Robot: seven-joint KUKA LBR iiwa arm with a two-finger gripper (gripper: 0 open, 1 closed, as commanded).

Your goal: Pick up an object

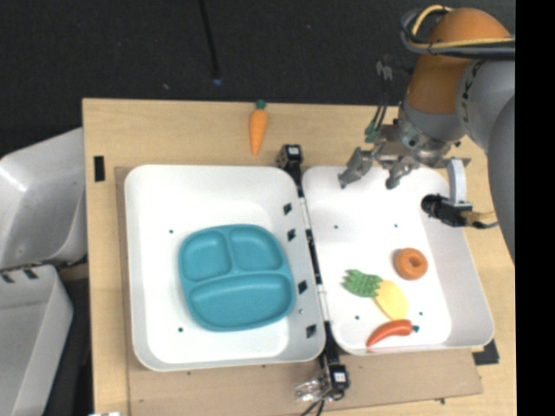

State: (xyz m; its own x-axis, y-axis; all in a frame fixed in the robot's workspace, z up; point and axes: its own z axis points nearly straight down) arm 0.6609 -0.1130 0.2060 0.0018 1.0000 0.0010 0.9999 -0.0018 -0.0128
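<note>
Gripper: two-finger gripper [375, 170], fingers spread wide, nothing between them, over right white bin [347, 206] far edge.
Red plastic chilli pepper [389, 332]: right bin's near edge, long axis left-right, tip toward the right.
Yellow pineapple toy [378, 291]: just beyond it, leaves pointing left.

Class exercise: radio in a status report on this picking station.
End effector open, nothing held, above right bin's far edge. Orange donut, pineapple, red chili lie untouched. Nothing in the way.
</note>
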